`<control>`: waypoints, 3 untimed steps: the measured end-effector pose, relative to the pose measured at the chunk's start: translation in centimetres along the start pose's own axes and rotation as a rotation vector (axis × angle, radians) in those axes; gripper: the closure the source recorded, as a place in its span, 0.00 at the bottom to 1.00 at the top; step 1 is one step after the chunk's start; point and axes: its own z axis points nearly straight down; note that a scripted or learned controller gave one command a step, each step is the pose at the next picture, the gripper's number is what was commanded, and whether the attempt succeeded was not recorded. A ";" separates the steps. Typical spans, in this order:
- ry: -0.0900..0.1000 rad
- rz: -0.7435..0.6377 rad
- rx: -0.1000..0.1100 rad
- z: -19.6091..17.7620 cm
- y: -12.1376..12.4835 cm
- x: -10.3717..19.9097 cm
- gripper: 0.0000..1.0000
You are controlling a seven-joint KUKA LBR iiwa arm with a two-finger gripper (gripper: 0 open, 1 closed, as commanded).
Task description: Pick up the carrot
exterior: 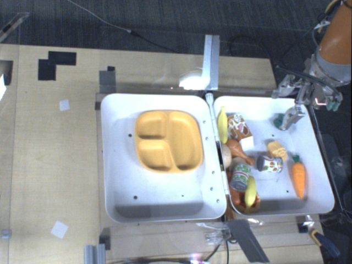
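Note:
The carrot point(298, 179), orange with a green top, lies lengthwise near the right wall of the right bin point(322, 202), its tip pointing toward the front. My gripper point(287, 120) hangs over the back right part of that bin, well behind the carrot and slightly to its left. Nothing is visibly held in it. Between gripper and carrot lie a small pastry point(276, 148) and a little printed jar point(269, 164).
The right bin's left side is crowded: a banana point(222, 124), a snack pack point(238, 126), a brown drumstick point(240, 149), a can point(240, 177) and a second small banana point(251, 192). The left bin point(118, 164) holds a yellow divided plate point(166, 141).

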 end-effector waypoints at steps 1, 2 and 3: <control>-0.006 -0.018 0.002 14.9 -1.3 4.4 0.00; -0.004 0.079 0.001 14.9 -2.1 10.0 0.00; -0.013 0.072 0.003 13.6 -1.9 9.6 1.00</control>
